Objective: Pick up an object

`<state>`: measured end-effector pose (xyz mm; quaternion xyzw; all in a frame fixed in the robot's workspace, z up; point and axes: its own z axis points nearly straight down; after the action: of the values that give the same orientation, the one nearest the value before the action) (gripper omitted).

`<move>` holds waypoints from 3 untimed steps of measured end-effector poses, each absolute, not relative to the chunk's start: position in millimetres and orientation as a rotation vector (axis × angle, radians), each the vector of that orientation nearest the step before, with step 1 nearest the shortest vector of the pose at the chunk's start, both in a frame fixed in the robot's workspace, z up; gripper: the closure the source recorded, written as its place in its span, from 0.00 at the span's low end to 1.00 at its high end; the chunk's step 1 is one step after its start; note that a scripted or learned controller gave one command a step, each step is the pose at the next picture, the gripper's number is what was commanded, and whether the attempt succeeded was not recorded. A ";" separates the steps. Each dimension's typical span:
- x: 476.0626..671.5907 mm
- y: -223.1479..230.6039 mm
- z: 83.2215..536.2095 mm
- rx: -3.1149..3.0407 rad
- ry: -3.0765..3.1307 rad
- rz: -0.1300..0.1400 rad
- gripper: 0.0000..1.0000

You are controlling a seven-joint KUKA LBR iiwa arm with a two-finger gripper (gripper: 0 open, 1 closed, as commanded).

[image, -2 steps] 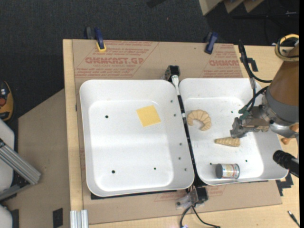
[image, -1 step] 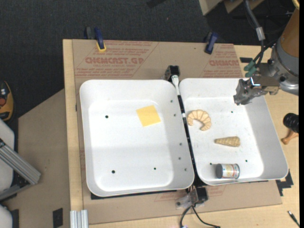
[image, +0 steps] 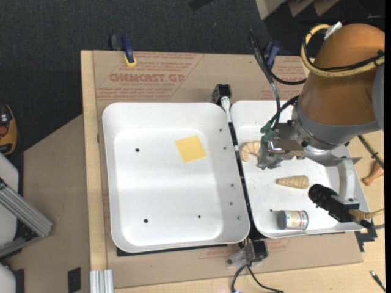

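A flat yellow square (image: 190, 148) lies in the left bin (image: 122, 182). In the right bin (image: 263, 218) lie a tan croissant-shaped piece (image: 249, 149), a tan cone (image: 293, 181) and a small silver can (image: 291, 220) on its side. My gripper (image: 266, 159) hangs low over the right bin's left part, just right of the croissant piece and above-left of the cone. The wrist hides much of its fingers. Nothing shows between them.
The arm's orange and grey body (image: 339, 72) covers the right bin's back right. A black clamp (image: 221, 93) sits at the far end of the divider between the bins. Brown cardboard (image: 146, 72) surrounds both bins.
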<state>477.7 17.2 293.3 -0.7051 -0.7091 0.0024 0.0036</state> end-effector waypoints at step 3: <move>480.8 80.4 412.2 -2.229 -2.230 -0.027 1.00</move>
<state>480.8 80.4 412.2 -0.7070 -0.7072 -0.0086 -0.0057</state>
